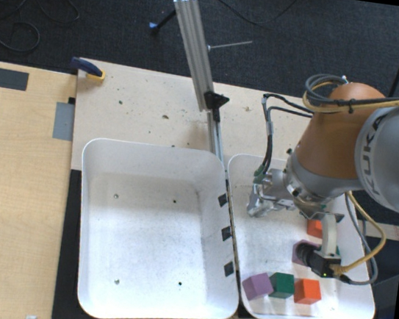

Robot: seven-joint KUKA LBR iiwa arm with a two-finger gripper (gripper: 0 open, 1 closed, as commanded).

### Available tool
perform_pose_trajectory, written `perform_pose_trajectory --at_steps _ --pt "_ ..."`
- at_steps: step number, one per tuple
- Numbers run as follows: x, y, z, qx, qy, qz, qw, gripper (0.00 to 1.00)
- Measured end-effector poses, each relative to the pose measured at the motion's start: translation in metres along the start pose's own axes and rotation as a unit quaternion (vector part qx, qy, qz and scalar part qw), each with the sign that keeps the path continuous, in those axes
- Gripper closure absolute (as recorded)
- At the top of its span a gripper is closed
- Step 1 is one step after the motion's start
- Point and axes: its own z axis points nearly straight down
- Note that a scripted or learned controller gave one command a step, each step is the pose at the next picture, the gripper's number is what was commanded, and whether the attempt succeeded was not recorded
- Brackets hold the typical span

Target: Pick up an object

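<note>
A: What does the arm [378, 156] look like?
B: Grey shell, a broad orange band [334, 138], dark lettering on the side.
A: Cables?
B: Black cables [327, 89] loop over it; the metal pincer [261, 205] is silvery.

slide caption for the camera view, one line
KUKA arm's gripper over the right bin, near purple, green and orange blocks.

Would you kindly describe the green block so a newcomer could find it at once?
Look in the right bin, at its near edge. Three blocks sit in a row there; the green block is the middle one, between the purple block and the orange block.
</note>
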Motion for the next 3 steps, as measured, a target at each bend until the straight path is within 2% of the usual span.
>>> perform_pose_trajectory --at_steps 1,2,3 --pt "0.042 -0.017 0.004 0.000 0.000 0.000 1.0000 1.00" --pt "0.100 -0.039 -0.001 0.000 -0.001 0.000 1.0000 1.00" --pt "0.097 -0.038 -0.001 -0.001 -0.001 0.004 1.0000 0.00"
